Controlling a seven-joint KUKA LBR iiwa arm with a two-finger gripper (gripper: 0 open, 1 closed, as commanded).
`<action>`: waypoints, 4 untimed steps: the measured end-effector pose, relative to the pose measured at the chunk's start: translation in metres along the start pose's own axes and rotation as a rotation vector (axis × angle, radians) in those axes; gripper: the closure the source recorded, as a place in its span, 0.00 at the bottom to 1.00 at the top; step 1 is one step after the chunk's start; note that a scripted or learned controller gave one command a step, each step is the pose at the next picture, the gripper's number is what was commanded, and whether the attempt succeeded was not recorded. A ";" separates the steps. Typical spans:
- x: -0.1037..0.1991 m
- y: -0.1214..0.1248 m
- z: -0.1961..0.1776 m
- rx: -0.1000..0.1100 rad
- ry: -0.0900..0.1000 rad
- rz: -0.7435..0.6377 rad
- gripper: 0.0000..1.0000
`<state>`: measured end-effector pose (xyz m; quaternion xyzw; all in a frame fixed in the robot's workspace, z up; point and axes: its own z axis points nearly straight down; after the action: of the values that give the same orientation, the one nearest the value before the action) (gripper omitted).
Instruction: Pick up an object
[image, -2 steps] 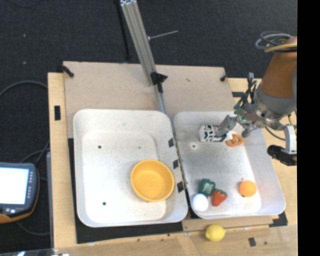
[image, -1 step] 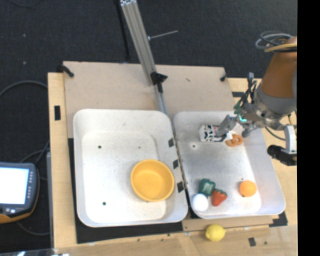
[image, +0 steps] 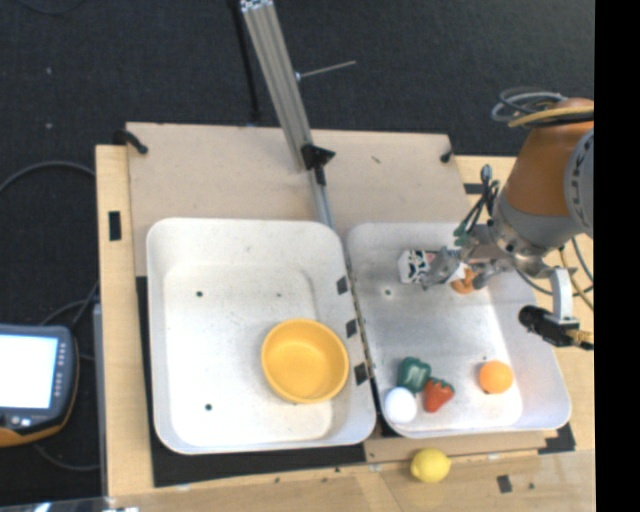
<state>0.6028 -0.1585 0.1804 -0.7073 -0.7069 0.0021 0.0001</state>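
Objects for picking sit in the right white bin (image: 530, 400). At its far end lies a small white thing with dark marks (image: 415, 265). Just beside it, on the arm's side, peeks a small orange piece (image: 462, 285). The gripper (image: 447, 270) hangs low right over these two.

I think this is the reaching step, just before a grab. I cannot tell if the pincer is spread or pressed together, and I see nothing pinched in it. Next it would need to close on one of those two things and lift.

The grey arm with the orange band (image: 545, 185) comes in from the right and bends down into the bin.

At the near end of that bin lie an orange ball (image: 495, 377), a green piece (image: 413, 373), a red piece (image: 437, 396) and a white ball (image: 400, 405). A yellow bowl (image: 305, 360) sits in the left white bin (image: 190, 300).
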 end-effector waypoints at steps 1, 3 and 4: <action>-0.009 -0.008 0.054 0.001 0.000 0.001 0.00; -0.011 -0.007 0.068 -0.008 0.001 0.006 1.00; -0.007 -0.002 0.006 -0.011 0.002 -0.004 1.00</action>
<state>0.6009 -0.1650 0.1749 -0.7058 -0.7084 -0.0025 -0.0032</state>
